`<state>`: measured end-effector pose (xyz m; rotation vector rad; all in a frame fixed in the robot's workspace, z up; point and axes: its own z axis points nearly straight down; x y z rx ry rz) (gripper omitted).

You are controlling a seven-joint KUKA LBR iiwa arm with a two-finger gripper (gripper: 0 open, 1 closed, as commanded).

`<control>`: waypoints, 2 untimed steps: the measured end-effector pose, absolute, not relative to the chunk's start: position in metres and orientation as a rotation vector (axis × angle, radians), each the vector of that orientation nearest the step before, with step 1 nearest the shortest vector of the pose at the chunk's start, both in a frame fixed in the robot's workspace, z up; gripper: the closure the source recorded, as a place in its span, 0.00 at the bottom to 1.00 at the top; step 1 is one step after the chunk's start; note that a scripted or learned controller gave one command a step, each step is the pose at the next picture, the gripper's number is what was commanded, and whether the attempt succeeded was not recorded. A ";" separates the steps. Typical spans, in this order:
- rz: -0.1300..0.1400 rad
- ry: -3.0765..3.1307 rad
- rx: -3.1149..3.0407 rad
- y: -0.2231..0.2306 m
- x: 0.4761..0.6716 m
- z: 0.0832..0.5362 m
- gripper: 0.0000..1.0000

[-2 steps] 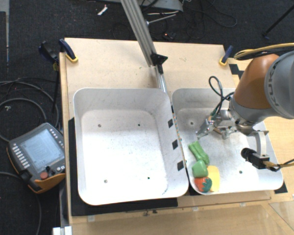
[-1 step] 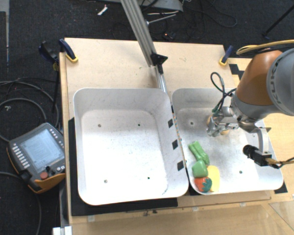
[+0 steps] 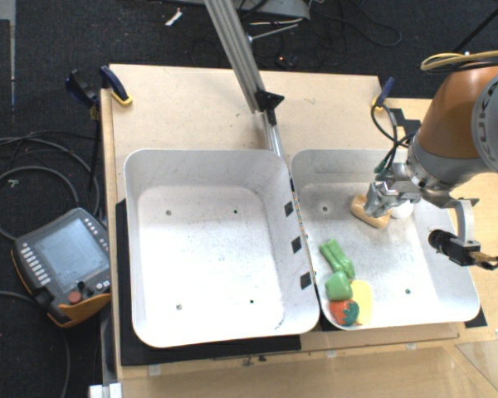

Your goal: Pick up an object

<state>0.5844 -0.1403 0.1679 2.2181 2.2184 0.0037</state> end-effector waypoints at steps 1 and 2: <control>0.006 2.220 2.214 -0.140 0.586 0.232 1.00; 0.004 2.221 2.214 -0.140 0.588 0.270 1.00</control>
